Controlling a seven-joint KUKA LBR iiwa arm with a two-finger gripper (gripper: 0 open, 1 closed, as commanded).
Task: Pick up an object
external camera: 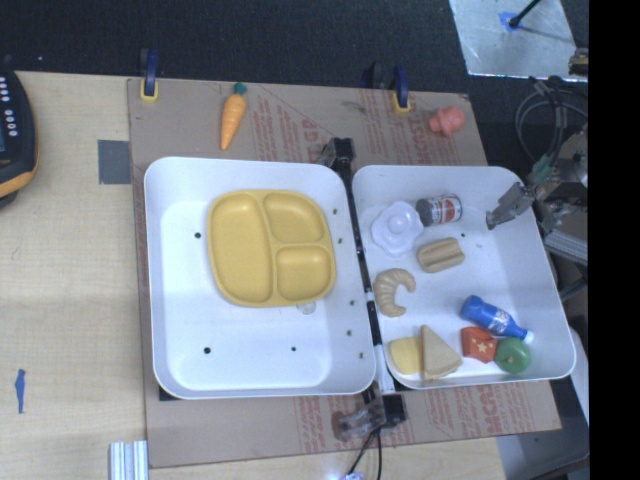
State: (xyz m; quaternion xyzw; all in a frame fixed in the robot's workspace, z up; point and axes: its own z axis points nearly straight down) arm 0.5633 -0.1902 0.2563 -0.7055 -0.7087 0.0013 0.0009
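Note:
The right bin [520,268] holds several toy foods: a small red-labelled can [440,209], a clear white cup [397,224], a tan bread roll [440,254], a croissant [394,290], a blue bottle [490,317], a red block with a star [478,345], a green ball [514,356] and a sandwich wedge [430,353]. My gripper [510,208] hangs at the bin's upper right edge, right of the can and apart from every item. Nothing sits between its fingers that I can make out.
The left bin [180,358] carries a yellow divided plate [270,246]. A toy carrot [232,118] and a pink toy [447,120] lie on the cardboard behind the bins. A dark device [14,133] sits at the far left edge.

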